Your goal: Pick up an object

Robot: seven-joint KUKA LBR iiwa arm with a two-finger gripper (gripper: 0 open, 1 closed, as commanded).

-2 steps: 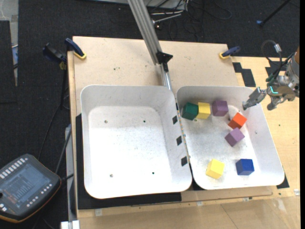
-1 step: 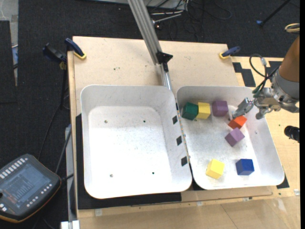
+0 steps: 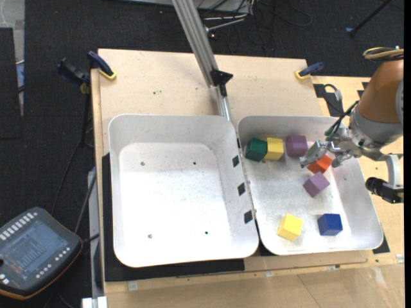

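- White, shallow and bare of objects, the left bin (image 3: 128, 172) lies on the wooden bench (image 3: 167, 82); a grey pendant (image 3: 32, 252) rests off the bench at the lower left.
- A slanted metal rail (image 3: 196, 31) runs down to the seam between the bins; the right bin (image 3: 363, 226) holds all the blocks.
- Along the far wall of the right bin, left to right: a green block (image 3: 256, 149) touching a yellow block (image 3: 275, 149); just beside these, a purple block (image 3: 296, 145).
- Nearer the front wall: a second yellow block (image 3: 290, 226); to its right, apart from it, a blue block (image 3: 329, 224).
- Mid-bin: a lilac block (image 3: 316, 184); just above it an orange-red block (image 3: 320, 164), the likely object of the task, sits at the tip of the gripper (image 3: 319, 154).
- The gripper reaches in from the right on the grey arm (image 3: 379, 117); whether its fingers stand apart or are clamped on the orange-red block cannot be told, the metal parts overlapping the block from this angle.
- Progress, as a judgement: the approach is made and the tool is at the block; a firm grasp is unconfirmed; lifting clear of the bin floor remains; the lilac block close by could be nudged.
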